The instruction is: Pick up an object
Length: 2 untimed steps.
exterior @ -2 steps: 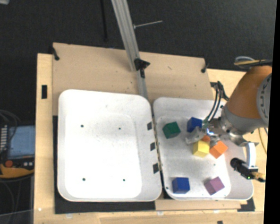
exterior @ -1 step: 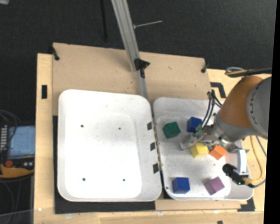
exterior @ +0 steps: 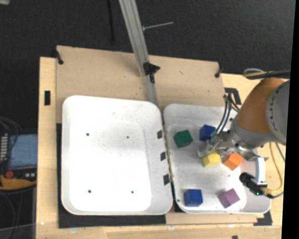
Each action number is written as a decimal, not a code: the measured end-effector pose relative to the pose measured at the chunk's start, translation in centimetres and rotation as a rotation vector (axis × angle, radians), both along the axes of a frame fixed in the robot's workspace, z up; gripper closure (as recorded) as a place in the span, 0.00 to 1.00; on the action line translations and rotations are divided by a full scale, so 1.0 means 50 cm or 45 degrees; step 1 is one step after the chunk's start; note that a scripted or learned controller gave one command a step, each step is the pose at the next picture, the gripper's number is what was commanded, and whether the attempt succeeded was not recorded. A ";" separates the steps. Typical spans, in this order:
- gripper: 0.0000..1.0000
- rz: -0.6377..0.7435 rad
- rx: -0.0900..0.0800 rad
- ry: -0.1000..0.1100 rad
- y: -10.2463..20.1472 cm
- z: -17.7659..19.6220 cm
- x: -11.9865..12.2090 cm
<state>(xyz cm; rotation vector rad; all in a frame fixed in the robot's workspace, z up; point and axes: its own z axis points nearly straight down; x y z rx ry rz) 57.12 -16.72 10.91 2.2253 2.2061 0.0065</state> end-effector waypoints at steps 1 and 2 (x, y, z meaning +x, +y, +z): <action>1.00 0.008 0.001 0.002 -0.003 0.128 -0.003; 1.00 0.006 0.001 0.002 -0.016 0.235 -0.018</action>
